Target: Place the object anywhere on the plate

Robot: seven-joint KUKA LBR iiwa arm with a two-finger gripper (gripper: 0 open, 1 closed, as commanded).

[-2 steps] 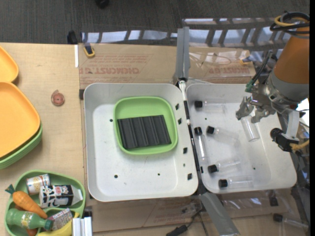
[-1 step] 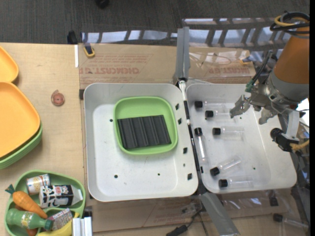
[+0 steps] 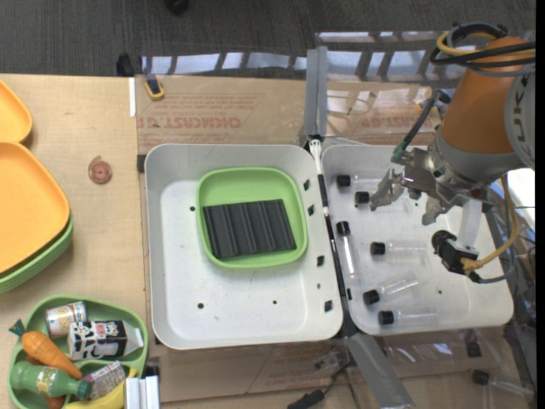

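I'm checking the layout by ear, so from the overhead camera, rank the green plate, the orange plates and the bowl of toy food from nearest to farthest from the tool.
Measured from the tool over the right bin:
1. Green plate, in the left bin, bearing a black ridged block.
2. Bowl of toy food, bottom left corner.
3. Orange plates, far left edge.

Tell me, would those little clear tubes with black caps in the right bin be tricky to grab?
Probably. The tubes lie flat on their sides and look round, so a nudge may roll them. They seem thin, smooth and clear, likely light and slippery. The gripper hangs above them in the right bin.
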